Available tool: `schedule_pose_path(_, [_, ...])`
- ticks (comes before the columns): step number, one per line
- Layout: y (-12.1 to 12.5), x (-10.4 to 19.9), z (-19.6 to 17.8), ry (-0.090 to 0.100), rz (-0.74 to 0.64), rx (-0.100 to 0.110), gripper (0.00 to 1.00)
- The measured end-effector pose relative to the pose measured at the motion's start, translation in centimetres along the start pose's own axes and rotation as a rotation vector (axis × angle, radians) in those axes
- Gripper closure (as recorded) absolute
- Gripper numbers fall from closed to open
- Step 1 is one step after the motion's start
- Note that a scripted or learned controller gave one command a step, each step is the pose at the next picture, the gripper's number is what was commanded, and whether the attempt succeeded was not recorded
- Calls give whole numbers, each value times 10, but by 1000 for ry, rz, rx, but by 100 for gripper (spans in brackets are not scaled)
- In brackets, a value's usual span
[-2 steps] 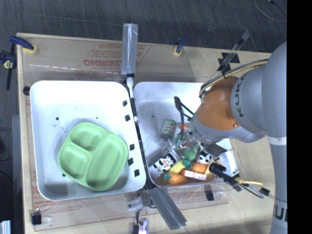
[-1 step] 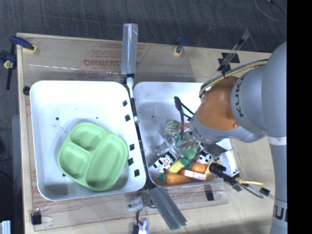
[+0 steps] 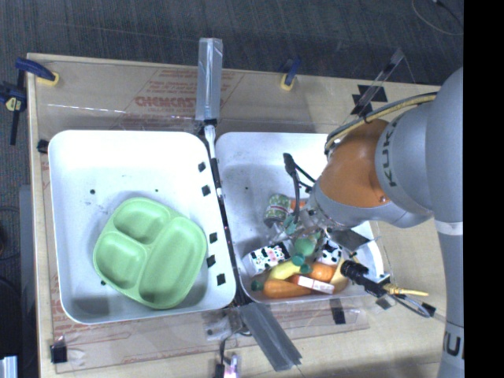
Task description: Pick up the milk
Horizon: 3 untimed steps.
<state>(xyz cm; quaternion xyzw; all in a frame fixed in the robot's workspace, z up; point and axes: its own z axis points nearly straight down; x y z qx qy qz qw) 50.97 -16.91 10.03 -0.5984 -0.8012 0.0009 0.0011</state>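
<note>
Left bin: green three-compartment plastic tray on white floor.
Milk: black-and-white cow-patterned carton, right of tray, beside yellow banana and orange carrot.
Gripper: above carton; jaw state cannot be told.

My arm is crowding the right bin over piled toys; its far-left floor is lying open. Green tray is filling the left bin.
</note>
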Motion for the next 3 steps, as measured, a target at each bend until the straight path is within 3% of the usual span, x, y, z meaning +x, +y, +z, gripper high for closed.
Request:
schedule_pose_path(1, [-5, 50, -80, 0, 131, -1, 100])
schedule_pose_path(2, [10, 83, -169, 0, 229, -2, 100])
schedule_pose_path(3, [10, 83, -169, 0, 229, -2, 0])
